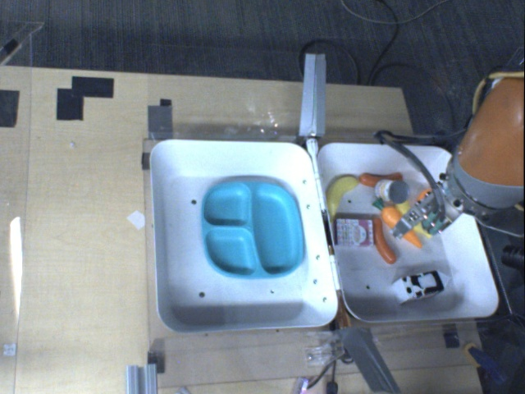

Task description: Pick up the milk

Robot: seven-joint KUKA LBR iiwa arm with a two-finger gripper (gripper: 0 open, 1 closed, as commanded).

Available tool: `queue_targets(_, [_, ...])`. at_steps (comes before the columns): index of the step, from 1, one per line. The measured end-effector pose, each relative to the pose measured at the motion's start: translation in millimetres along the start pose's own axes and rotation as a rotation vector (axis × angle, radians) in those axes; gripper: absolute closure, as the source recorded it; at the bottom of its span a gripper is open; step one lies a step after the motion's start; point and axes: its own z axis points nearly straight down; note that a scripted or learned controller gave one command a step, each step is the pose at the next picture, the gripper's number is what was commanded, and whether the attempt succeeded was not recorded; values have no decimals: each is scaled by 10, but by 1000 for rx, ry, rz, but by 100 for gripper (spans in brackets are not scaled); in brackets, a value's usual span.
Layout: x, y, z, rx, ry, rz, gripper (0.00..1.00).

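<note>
The milk (422, 284) is a small white carton with black cow patches, lying on its side near the front of the right bin (467, 302). My gripper (417, 220) hangs over the middle of that bin, above an orange toy piece (397, 217), up and slightly left of the milk. The carton lies apart from the gripper with bare bin floor between them. The grey arm with its orange band (496, 142) reaches in from the right.
In the right bin lie a yellow fruit (342, 192), a carrot (380, 178), a small grey-capped bottle (392, 191), a maroon and white box (354, 232) and a red sausage (384, 247). The left bin (176, 245) holds a blue divided plate (253, 228).
</note>
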Motion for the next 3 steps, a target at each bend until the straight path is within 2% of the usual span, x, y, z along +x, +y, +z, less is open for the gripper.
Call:
queue_targets(1, [565,399,45,6,4,398,100])
queue_targets(2, [305,194,21,7,4,371,100])
queue_targets(3, [91,60,-1266,2,1,49,100])
